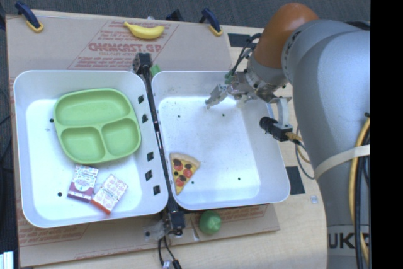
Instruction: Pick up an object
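Note:
A toy pizza slice [182, 172] lies in the right bin [252, 167], at its front left corner. My gripper [218, 96] hangs low over the back of that bin, near the rear wall and well behind the pizza slice. Nothing shows in its grasp. The grey arm with its orange band [286, 25] comes in from the right above the bin's far right corner. In the left bin [31, 154] there is a green divided plate [97, 124]. Two small snack packets [84, 183] [110, 193] lie in front of the plate.
A toy banana [145, 29] rests on the cardboard behind the bins. A green ball [210, 222] sits on the bench just in front of the right bin. A black divider [153, 135] runs between the bins. Blue clamps [28, 14] grip the cardboard's back edge.

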### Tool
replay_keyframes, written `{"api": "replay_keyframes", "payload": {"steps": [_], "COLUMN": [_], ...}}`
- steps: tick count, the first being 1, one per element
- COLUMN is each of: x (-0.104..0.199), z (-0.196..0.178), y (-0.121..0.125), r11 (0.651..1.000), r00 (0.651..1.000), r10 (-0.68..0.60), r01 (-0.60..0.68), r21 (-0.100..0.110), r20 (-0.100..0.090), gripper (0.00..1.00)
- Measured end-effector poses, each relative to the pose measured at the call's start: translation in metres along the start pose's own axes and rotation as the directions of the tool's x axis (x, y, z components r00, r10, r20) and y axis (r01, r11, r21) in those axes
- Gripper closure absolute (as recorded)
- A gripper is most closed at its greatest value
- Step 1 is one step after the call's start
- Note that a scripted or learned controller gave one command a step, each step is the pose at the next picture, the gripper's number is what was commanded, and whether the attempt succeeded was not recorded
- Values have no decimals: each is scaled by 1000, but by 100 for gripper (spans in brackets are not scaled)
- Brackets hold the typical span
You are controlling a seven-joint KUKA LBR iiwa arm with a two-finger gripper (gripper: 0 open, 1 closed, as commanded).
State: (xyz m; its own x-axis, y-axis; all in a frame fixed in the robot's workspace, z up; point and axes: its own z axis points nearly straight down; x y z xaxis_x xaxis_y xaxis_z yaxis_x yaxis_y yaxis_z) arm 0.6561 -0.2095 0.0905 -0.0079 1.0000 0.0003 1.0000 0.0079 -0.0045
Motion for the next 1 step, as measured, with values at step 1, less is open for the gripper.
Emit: {"api": "replay_keyframes", "payload": {"steps": [1], "x": [0], "z": [-12], "y": [1], "r11": [1000], "r00": [1000], "r10": [-3], "r01": [3], "r21": [-3], "r20": [0], "gripper": [100]}}
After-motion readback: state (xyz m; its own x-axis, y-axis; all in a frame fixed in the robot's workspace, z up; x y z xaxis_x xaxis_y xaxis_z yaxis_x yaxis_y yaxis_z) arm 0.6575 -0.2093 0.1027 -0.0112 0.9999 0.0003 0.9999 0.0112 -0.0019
